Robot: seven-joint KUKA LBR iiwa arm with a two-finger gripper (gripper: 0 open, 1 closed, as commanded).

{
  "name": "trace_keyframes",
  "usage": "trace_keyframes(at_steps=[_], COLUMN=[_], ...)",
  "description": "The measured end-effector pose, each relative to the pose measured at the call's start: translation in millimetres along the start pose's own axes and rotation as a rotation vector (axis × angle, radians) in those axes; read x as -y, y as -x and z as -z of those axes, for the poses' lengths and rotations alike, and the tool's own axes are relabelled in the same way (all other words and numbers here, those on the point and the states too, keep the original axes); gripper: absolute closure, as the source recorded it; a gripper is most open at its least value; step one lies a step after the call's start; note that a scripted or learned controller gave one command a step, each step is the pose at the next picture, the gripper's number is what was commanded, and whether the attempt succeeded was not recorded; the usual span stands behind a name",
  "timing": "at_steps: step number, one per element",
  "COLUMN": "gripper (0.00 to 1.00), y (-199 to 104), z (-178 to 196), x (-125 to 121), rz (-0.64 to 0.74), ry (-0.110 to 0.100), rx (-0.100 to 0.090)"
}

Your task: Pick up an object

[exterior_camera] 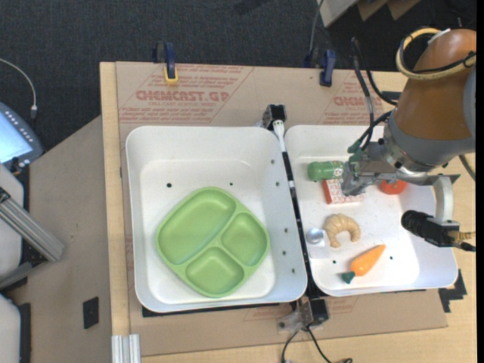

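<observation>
Carrot [367,261]: right bin [408,274], front edge.
Croissant [342,228]: mid-bin, open floor around it.
Red box [333,190]: beside the gripper [352,183] (grip unreadable).
Green bottle [325,171]: back.
Left bin [144,203]: green tray [212,240].

The right bin [423,271] holds the small things: a green bottle [325,170] lies on its side near the back left, and just in front of it is a red and white box [333,191]. A tan croissant [344,228] lies curved near the middle, with a small silver piece [315,237] just to its left. An orange carrot [367,260] with a green end lies slanted near the front, and a red piece [392,187] shows partly beside the arm.
</observation>
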State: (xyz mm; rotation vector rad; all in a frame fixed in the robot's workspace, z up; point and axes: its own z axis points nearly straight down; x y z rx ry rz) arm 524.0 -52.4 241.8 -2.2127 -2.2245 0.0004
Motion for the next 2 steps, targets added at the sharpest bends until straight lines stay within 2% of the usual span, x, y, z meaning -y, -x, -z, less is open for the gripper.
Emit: trace_keyframes(at_steps=[1, 2], gripper=[1.0, 1.0], y=[-47, -95], z=[3, -8], x=[15, 17], rz=[0.001, 0.0], ry=[0.0, -0.002], rx=[-0.001, 0.0])
